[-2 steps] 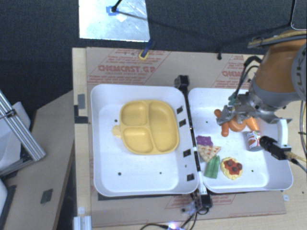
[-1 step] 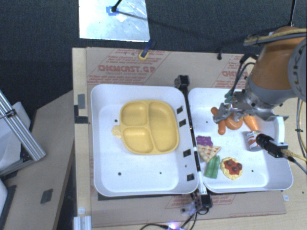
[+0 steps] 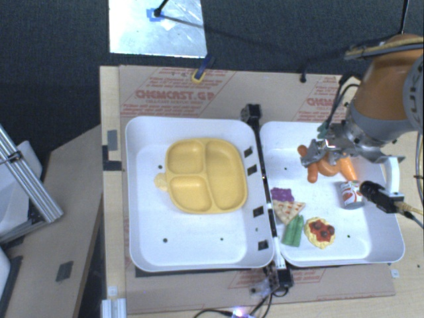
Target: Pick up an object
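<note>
- Hovering over the right bin, the gripper was seen right above the orange sausages; open or closed couldn't be told.
- A can, grapes, pizza slice and green pepper were scattered nearby.
- A yellow divided plate was parked in the left bin.

Right bin, contents. Orange sausages: a cluster lying at the bin's rear centre. Small red-and-white can: on its side, right of the sausages. Purple piece, tan waffle wedge and green piece: ranged along the bin's left wall. Yellow-and-red piece: just right of the green piece.
</note>
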Available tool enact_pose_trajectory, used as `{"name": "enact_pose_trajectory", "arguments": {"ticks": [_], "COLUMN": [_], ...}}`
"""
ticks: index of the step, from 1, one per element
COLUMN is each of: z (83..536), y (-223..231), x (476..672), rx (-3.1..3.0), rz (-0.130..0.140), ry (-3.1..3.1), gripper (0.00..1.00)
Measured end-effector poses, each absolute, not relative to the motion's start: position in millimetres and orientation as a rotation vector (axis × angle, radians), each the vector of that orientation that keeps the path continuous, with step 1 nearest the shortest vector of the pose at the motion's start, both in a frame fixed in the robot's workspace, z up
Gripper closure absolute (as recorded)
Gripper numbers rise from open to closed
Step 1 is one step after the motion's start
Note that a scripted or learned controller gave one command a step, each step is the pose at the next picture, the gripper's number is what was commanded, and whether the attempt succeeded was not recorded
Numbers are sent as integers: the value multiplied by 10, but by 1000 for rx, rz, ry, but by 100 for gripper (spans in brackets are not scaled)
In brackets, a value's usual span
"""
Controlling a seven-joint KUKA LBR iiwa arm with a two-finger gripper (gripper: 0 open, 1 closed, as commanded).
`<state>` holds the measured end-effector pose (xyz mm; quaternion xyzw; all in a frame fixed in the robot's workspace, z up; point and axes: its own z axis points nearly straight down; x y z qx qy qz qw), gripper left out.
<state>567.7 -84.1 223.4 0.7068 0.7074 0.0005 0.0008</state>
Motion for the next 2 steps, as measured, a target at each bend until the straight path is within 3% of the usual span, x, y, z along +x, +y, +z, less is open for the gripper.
{"name": "enact_pose_trajectory", "arguments": {"ticks": [1, 2], "z": [2176, 2267], "y": [-673, -851], "x": [5665, 5628], "rx": [2215, 2219], "rz": [1, 2], "ry": [2227, 2221], "gripper": [100, 100]}}
